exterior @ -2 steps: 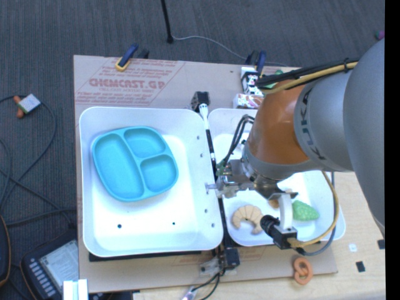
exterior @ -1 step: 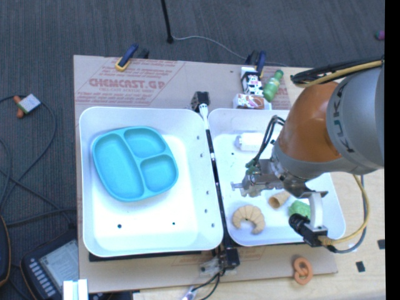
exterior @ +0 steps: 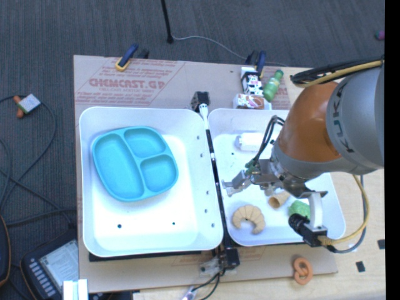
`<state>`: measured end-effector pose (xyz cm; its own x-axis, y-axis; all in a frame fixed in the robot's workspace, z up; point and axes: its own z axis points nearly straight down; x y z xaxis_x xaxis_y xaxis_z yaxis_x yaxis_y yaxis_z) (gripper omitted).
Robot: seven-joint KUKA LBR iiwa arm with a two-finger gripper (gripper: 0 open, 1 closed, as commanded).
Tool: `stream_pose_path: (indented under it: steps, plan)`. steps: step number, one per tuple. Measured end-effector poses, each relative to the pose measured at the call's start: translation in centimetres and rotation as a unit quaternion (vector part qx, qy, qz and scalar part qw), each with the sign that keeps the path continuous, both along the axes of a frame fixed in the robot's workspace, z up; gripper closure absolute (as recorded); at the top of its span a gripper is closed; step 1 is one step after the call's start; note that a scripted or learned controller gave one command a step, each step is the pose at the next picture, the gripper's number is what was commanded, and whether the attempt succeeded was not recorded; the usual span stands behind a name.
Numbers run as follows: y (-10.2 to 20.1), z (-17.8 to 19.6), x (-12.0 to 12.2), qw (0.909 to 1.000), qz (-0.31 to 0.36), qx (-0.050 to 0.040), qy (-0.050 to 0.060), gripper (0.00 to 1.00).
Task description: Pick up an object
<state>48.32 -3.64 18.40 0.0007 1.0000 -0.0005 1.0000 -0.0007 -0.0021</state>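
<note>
Low over the right bin point(exterior: 220, 167), the claw point(exterior: 240, 183) hangs spread wide, gripping nothing. Below it the croissant point(exterior: 249, 218) lies untouched, so the pick is not yet made; descent, closing and lift remain.

Light: bright and even over the bench, slightly cool.
Glare: white bins point(exterior: 150, 236) nearly blown out, floors losing detail.
Shadows: soft, short, beneath the arm point(exterior: 331, 130) and beside the blue tray point(exterior: 134, 162).
Sharpness: moderate; small objects soft, printed cardboard lettering point(exterior: 128, 84) readable.
Floor: darker, grainy carpet.
</note>
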Motion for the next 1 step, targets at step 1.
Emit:
stream_pose_path:
  steps: [1]
  plan:
    - [0.0, 0.0, 0.0, 1.0, 0.0, 0.0, 0.0, 0.0]
